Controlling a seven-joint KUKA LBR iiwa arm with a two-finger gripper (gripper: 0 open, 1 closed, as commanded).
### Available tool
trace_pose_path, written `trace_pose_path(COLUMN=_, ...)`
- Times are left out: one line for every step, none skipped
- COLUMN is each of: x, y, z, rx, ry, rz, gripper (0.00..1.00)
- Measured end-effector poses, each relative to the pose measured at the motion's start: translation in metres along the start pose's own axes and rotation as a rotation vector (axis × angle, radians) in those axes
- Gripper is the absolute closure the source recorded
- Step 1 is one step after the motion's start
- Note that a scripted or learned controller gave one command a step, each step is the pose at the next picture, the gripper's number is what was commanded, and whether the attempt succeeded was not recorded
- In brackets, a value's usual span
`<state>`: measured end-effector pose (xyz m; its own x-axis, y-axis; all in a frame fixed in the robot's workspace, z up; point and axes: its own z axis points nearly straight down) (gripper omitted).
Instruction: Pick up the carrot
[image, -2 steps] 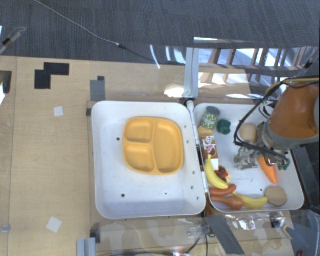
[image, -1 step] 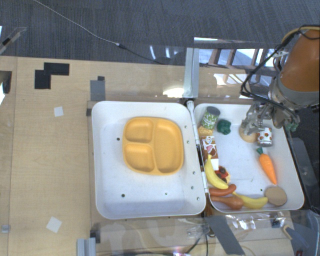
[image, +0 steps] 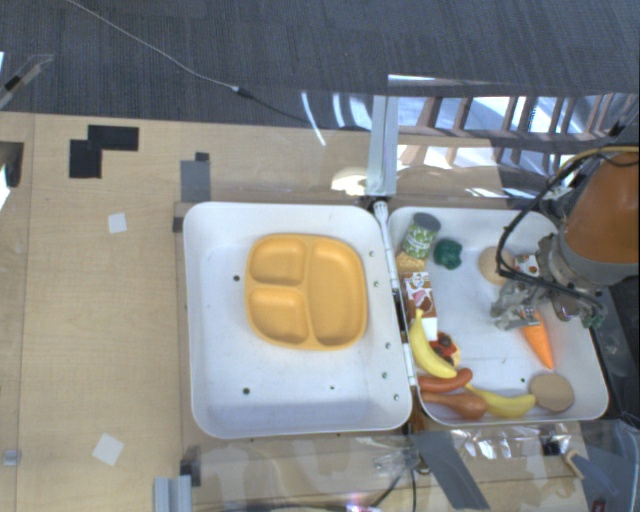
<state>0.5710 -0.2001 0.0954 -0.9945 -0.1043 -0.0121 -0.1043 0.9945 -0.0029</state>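
Orange carrot (image: 540, 343) just below-right of the pincer (image: 515, 312), its jaw state unclear.

Arm (image: 600, 225): broad rounded orange band, glossy, upper part. Below it a grey collar, matte. Black cables (image: 522, 225) loop out from the left side of the wrist in thin arcs. Small white-and-red patch at the wrist's left. Lower end: pale grey metal gripper (image: 520, 308), angular, with silvery fittings; detail blurred.
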Motion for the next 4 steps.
trace_pose_path(x=-0.033, y=-0.009, z=-0.141, rx=0.005, ry=-0.009, rz=-0.245, gripper=1.00)
trace_pose_path(x=-0.022, y=-0.006, z=-0.014, rx=-0.011, ry=0.009, rz=-0.707, gripper=1.00)
trace_pose_path(x=0.004, y=-0.007, z=-0.181, rx=0.012, ry=-0.009, rz=-0.793, gripper=1.00)
trace_pose_path(x=0.029, y=0.000, z=-0.001, rx=-0.014, ry=0.008, rz=-0.946, gripper=1.00)
